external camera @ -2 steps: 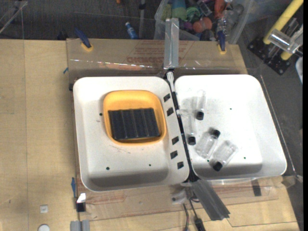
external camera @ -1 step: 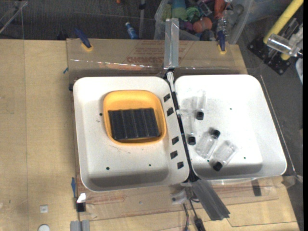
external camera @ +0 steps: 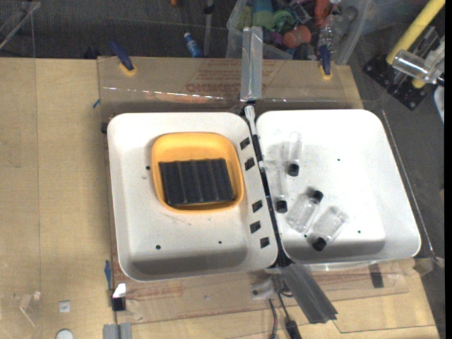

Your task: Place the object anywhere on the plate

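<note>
**Where the Plate Sits, the Black Slab Lies on It**

As I look down on the bench [external camera: 49, 154], two white bins lie side by side, their inner walls meeting along a seam marked with small black tabs. The left bin [external camera: 127, 189] holds an orange plate [external camera: 194, 142], squarish with rounded corners, a little above the bin's middle. On the plate lies a black slab [external camera: 196, 181], ridged lengthwise into several parallel bars. It rests flat, covers the lower part of the plate, and reaches close to the near rim. The orange far rim and both side rims show around it.

The right bin [external camera: 367, 161] holds clear vials with black caps, all in its left half and well apart from the plate. One vial [external camera: 291, 152] lies near the seam toward the far side, cap pointing my way. A second [external camera: 304, 212] and a third [external camera: 328, 226] lie just beside each other lower down, tilted at a slant. A loose-looking black cap [external camera: 280, 205] sits close to the seam; what it belongs to is too faint to tell.

Whether the gripper is wide or narrow, I cannot tell.

Beyond the bins, two blue clamps [external camera: 126, 63] pin a clear sheet to the bench, and a clear tub [external camera: 296, 9] of coloured toys stands at the back.
</note>
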`<move>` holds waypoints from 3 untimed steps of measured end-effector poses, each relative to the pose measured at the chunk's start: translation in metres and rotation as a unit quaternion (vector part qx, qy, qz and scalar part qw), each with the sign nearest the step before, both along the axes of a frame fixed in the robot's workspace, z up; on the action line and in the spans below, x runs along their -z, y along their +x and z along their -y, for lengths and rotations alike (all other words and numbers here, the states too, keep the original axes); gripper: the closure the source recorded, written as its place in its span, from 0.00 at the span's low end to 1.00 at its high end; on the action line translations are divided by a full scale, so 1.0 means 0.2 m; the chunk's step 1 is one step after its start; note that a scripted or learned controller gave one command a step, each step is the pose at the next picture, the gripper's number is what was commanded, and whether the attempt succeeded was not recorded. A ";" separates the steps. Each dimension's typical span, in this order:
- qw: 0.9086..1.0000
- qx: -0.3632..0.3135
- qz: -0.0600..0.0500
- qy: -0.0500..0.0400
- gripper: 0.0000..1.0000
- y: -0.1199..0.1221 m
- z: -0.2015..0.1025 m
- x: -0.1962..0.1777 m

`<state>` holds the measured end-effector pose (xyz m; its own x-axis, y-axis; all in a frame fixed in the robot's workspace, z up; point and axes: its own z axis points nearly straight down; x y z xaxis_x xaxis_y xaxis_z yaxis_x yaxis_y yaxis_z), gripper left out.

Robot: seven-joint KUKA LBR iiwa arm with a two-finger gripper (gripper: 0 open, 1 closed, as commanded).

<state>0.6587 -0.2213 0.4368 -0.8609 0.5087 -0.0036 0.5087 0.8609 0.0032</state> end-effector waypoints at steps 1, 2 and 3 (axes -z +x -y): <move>0.999 -0.035 0.001 -0.001 1.00 0.01 -0.01 0.00; 0.975 -0.220 0.000 -0.001 1.00 0.00 0.00 0.08; 0.942 -0.334 0.000 -0.001 1.00 0.03 0.00 0.18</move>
